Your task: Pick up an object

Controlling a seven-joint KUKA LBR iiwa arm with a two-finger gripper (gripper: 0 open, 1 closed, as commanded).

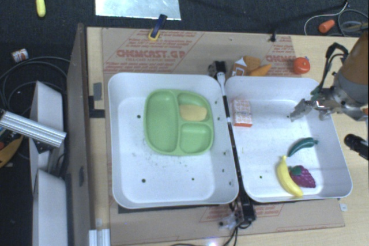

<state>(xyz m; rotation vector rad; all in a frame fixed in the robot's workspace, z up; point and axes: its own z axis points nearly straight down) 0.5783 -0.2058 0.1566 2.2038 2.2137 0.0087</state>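
My gripper [310, 110] hangs over the upper right part of the right bin [271, 141], its two fingers spread open with nothing between them. Below it in the same bin lie a dark green pepper [302, 145], a yellow banana [286, 176] and a bunch of purple grapes [304, 176] touching the banana. A small red and white box [241, 112] rests by the bin's left wall. The left bin [130, 176] bears a green divided plate [167, 129] with a pale yellow item [193, 113] in its upper right compartment.
Behind the bins on the cardboard lie an orange carrot-like piece [259, 69], a red-orange ball [301, 65] and a black clip [219, 69]. The arm's grey body [353, 80] stands at the right edge, over the right bin's rim.
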